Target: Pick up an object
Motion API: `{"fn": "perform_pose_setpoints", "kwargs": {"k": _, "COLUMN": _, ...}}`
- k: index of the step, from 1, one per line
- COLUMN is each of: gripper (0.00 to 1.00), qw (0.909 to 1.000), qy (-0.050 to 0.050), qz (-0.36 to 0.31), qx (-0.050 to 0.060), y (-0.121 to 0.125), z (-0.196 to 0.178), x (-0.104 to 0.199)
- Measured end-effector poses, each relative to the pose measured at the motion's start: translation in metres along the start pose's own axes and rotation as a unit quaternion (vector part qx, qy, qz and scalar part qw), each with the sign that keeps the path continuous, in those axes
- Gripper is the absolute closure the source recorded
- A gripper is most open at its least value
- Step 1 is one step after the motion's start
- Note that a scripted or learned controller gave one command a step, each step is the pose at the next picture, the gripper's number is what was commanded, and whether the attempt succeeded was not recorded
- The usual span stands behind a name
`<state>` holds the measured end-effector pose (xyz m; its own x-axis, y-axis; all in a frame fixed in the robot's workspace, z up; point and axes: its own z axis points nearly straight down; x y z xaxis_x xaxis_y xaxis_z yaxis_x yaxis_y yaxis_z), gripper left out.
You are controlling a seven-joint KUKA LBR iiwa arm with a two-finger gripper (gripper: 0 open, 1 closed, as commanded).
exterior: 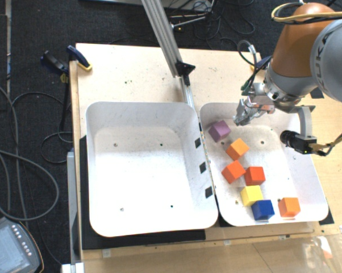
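Several small blocks lie in the right bin [307,169]: a purple block [219,131] at the back left, an orange block [237,149] below it, another orange block [233,171], a red-orange block [254,176], a yellow block [251,195], a blue block [263,209] and an orange block [289,207] at the front. My gripper [243,117] hangs over the back of the right bin, just right of the purple block and above the orange one. Nothing shows between its fingers.
The left bin [103,169] sits beside the right one, with a dividing ridge between them. A slanted metal rail [162,30] runs from the top down to the bins' back edge. A blue-and-yellow clamp [74,58] sits at the bench's far left corner.
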<state>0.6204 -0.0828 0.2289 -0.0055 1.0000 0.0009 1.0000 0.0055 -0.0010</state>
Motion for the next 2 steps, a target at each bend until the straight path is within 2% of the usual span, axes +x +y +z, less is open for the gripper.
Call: {"fn": "perform_pose_setpoints", "kwargs": {"k": 2, "gripper": 1.00, "qw": 1.0000, "qy": 0.001, "qz": -0.001, "qx": 0.000, "y": -0.038, "z": -0.014, "x": 0.106}}
